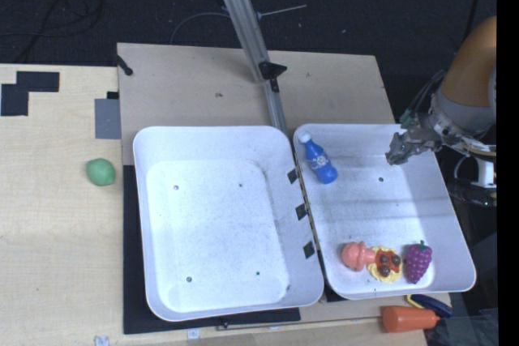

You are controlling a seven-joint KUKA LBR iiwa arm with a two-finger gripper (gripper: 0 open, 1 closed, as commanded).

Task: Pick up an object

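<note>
**End effector over right bin, nothing picked yet**

Wooden tabletop w/ two shallow white bins side by side on it. Left bin holds no objects that I can make out. Right bin has the candidates: blue bottle lying tilted near the far left corner, beside the divider; pink toy, yellow-red toy and purple grapes bunched along the near wall, touching or nearly so.

My end effector sits above the far right part of the right bin, well apart from every object. Can't tell if it's open or closed — too small and dark. Nothing visible in it.

Bottle is isolated, so prob the easiest target; the cluster leaves little room around each item. Green ball and orange thing lie outside the bins, likely strays.
</note>
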